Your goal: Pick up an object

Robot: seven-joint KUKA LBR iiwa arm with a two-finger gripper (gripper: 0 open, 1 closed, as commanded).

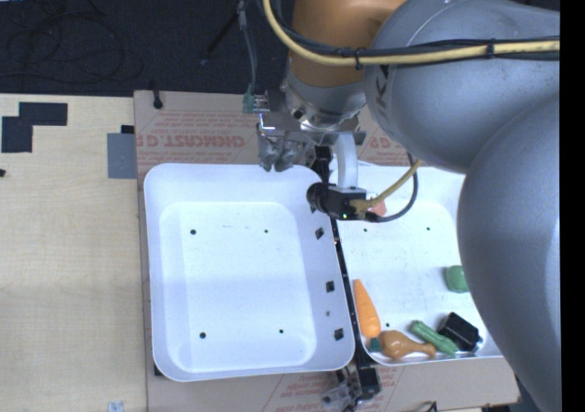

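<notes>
While the arm (457,63) hangs over the far rim where the left bin (164,218) and the right bin (402,246) meet, we judge the task to be at its very start, with nothing lifted yet. The jaws sit under the wrist among a clutter of metal. We cannot tell how wide they stand or whether anything is between them, though we see nothing that looks carried.

Everything worth picking lies in the right bin, well apart from the jaws and on the near side of them. An orange carrot (366,308) lies nearest to them, along the wall that divides the bins, its thin end pointing back toward them. Farther from the jaws, in the near corner, a tan piece (402,343) touches the carrot's thick end. A green stick (434,337) lies just beside that, and a black block (460,330) rests against the stick. A green lump (456,279) sits alone off to the side, close by the arm's body.

We think the next move calls for carrying the jaws toward the near side and lowering them over one piece. The carrot looks the fairest choice, lying apart from the crowded corner, though the wall beside it leaves little room on that flank.
</notes>
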